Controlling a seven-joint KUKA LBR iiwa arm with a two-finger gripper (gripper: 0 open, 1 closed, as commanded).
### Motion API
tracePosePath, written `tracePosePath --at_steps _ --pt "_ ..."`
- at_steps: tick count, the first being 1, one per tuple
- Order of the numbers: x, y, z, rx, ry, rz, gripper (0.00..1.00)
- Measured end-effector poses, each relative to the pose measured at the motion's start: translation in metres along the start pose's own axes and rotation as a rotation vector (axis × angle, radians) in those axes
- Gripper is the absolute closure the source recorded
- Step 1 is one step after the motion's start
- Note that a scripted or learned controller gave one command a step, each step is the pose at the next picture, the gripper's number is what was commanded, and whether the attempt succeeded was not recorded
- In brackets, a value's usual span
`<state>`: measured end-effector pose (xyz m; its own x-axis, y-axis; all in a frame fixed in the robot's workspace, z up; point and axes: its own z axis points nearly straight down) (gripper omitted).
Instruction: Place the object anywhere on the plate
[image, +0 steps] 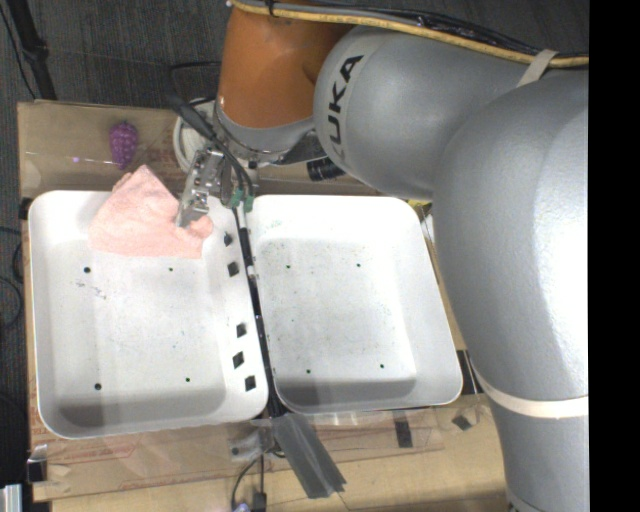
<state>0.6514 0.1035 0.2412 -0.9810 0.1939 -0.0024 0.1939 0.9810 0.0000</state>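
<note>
Arm blocks the right side of the view, incl. part of right bin. Tool is small and blurry; can't tell its state. Its tip is at the pink cloth in left bin's far corner. Purple object sits on table behind left bin.

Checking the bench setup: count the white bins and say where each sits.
2. The left bin holds a pink cloth in its far corner, where the gripper reaches. The right bin lies beside it, rims touching. The arm covers part of the bench.
</note>
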Motion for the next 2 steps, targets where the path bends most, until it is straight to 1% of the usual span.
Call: tracePosePath --at_steps 1,2 --pt "-0.0040 0.0006 0.0093 0.001 0.003 -0.201 1.00" --pt "-0.0041 0.0006 0.0092 0.001 0.003 -0.201 0.00"
